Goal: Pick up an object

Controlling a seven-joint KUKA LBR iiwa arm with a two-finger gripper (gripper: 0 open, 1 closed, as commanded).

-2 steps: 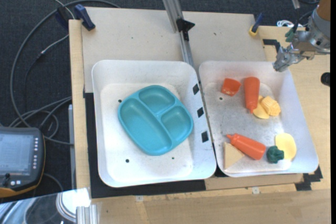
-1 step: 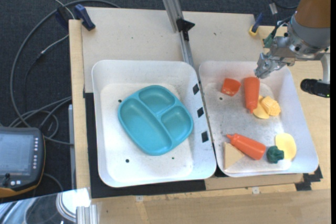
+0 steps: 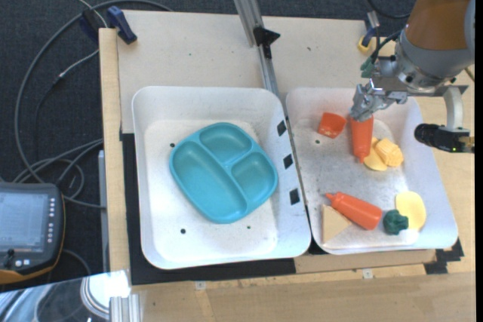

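Upper right of frame: jaws [image 3: 365, 106] at top end of orange carrot [image 3: 361, 136], grip state cannot tell | carrot lies in right bin [image 3: 432, 162] beside yellow piece [image 3: 385, 154] | left bin [image 3: 151, 162] holds blue divided plate [image 3: 223, 171]

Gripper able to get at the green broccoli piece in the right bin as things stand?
Probably yes: the broccoli lies uncovered near the bin's front, though the orange carrot and yellow piece crowd it. The gripper sits further back.
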